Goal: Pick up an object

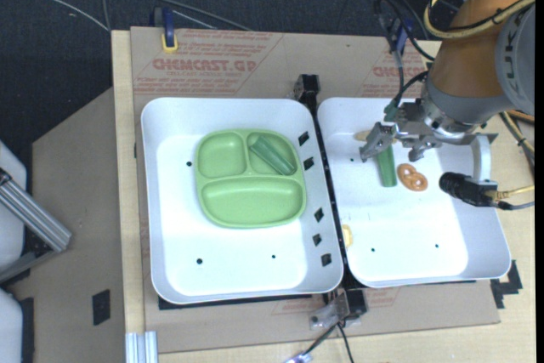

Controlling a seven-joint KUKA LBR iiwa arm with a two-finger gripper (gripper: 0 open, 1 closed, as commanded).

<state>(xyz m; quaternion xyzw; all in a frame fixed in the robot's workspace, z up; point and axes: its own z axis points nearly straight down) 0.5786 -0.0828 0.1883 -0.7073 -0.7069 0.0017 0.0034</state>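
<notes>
Status: pick not yet accomplished, as far as the view shows. No object is lifted; everything in sight rests on a bin floor.

Right bin (476, 263), right of centre in the frame: the arm enters from the upper right, and its gripper (394, 144) hangs low over the upper part of this bin. Its two fingers (371, 144) stand spread wide apart, one to the left and one to the right, with nothing clamped between them.

Candidate objects: a green cylinder (388, 168) lies on the bin floor, running from between the fingers toward the lower edge of the frame. Its upper end sits in the gap between the jaws; the greater part of its length extends below them. Whether the fingers touch it cannot be determined. An orange pretzel-shaped piece (413, 178) lies just beside the cylinder on its right, under the right finger, near enough to interfere.

Left bin (161, 183): a green divided plate (246, 200) sits at centre, with a green item (274, 154) in its upper right compartment, well apart from the gripper.

Remaining, in my judgement: close on the cylinder, confirm the hold, lift clear
</notes>
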